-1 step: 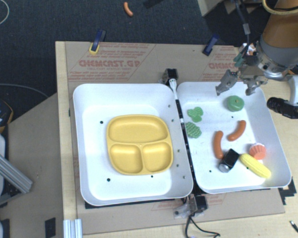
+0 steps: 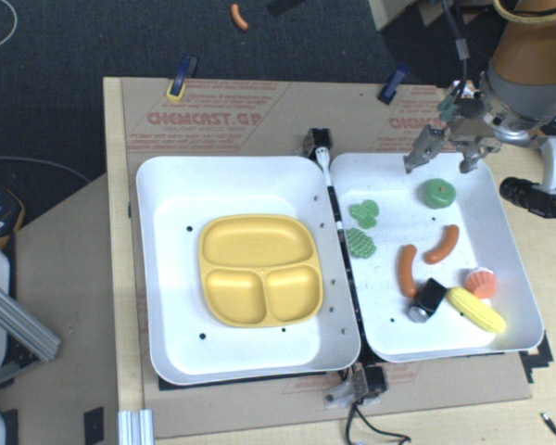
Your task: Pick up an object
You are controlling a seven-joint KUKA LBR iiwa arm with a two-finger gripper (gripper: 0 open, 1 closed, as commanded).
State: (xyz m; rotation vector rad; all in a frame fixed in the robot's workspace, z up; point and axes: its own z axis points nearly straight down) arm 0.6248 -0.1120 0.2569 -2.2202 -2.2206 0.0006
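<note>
Far to the left of the fingers, across the desk: left bin, holding a yellow divided plate near its middle, with bare white floor all round the plate and widest along the bin's far edge. Between the two bins, a black joint strip, rims touching along it.

Just left of the strip's far end and well left of the fingers, a blue clamp on the desk's far edge; a second blue clamp near the fingers, slightly left and farther back.

In the right bin, down and left from the fingers: two green leafy pieces close to the strip, one nearer the camera. Farther toward the camera, an upright-lying sausage and, touching or just beside its near end, a black block.

Spread wide apart, gripping nothing, poised over the bin's far edge. Directly below the gap as seen here, a green round piece, apart from both tips; open floor on either side of it.

Nearer the camera, a second sausage lying at a slant. Down and right from the fingers, an orange-pink piece just beside a yellow corn cob, both close to the bin's right rim, little room there.
</note>
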